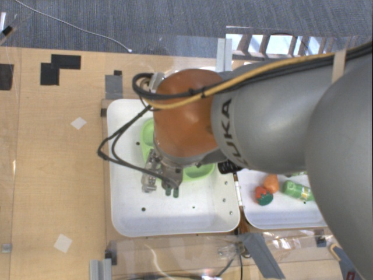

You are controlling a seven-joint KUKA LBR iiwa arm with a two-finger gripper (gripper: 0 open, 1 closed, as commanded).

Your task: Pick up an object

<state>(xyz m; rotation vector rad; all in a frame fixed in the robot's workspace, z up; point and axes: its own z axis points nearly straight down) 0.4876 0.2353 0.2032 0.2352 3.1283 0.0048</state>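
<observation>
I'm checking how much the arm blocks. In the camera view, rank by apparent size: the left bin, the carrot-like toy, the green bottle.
1. left bin, by far the largest.
2 and 3. green bottle and carrot-like toy look about alike; the arm hides part of the bottle, so I won't rank them.

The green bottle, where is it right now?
In the camera view the green bottle lies in the right-hand bin, near its back, just right of the orange and green toy and partly under the arm.

Smooth, seemingly plastic white bin [175, 217]
</observation>
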